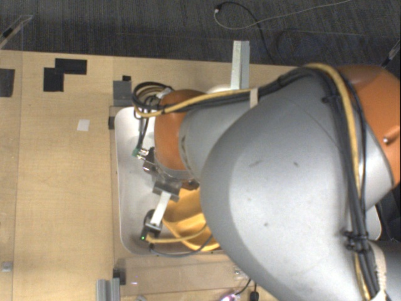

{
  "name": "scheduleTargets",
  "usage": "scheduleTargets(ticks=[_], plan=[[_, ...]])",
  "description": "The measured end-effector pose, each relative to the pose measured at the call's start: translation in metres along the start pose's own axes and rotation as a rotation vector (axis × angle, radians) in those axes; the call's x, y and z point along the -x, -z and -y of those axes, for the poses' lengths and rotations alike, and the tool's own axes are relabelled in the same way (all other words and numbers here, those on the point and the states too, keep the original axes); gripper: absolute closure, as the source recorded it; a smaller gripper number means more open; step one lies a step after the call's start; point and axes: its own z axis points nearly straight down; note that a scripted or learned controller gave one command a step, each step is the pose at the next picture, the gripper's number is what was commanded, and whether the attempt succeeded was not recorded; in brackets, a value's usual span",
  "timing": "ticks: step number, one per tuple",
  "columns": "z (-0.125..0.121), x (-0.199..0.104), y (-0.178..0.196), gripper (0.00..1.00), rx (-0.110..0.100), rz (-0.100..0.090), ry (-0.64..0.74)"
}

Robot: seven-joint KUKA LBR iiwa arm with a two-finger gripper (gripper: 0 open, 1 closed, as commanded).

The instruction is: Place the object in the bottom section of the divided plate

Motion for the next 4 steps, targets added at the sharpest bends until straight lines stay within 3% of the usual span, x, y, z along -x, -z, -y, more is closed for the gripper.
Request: scheduleTargets(ticks=[1, 2, 4], plan=[[-0.0234, -0.0135, -0.0015, 1.00, -0.008, 0.006, -0.375], [-0.0233, -0.0143, -0.0022, 0.00, -0.006, 0.003, -0.373], [-0.0233, -0.0142, -0.0022, 0.00, -0.006, 0.004, -0.373]])
